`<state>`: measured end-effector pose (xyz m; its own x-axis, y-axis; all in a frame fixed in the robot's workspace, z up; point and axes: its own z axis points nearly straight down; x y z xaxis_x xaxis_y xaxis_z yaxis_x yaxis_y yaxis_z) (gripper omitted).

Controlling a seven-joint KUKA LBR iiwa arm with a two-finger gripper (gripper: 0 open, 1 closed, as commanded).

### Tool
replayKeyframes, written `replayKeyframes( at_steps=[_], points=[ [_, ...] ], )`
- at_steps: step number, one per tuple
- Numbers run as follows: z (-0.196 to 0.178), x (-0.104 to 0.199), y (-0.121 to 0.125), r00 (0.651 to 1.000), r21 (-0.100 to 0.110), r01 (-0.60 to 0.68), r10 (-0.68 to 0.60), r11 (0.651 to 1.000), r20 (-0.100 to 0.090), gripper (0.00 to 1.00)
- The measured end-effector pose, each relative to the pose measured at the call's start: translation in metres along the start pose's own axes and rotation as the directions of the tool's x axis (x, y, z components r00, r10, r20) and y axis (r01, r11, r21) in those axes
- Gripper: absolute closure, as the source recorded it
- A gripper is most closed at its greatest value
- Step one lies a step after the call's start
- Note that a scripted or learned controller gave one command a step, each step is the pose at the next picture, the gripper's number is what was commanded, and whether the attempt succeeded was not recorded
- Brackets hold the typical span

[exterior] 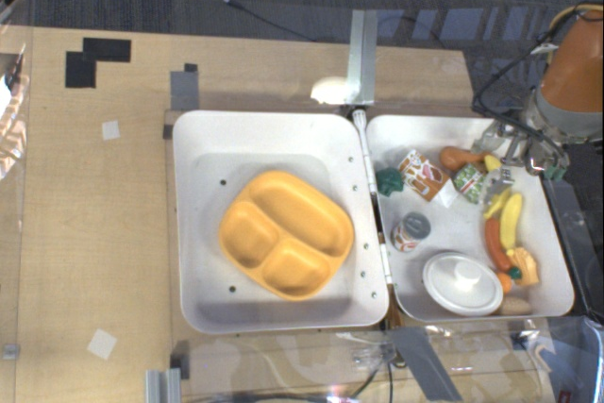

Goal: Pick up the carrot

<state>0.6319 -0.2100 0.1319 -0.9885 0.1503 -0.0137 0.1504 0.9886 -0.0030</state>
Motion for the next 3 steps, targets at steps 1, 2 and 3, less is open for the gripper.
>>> replayKeyframes(
  at_steps=[1,2,3],
  points=[
    [0.033,0.077,-0.007,0.983,-0.002,-0.182,0.182,0.983,-0.008,0.0],
    [0.04,0.139,-0.016,0.938,-0.003,-0.347,0.347,0.938,0.004,0.0],
    [0.039,0.146,0.021,0.907,0.005,-0.422,0.421,0.907,0.012,0.0]
  ],
)
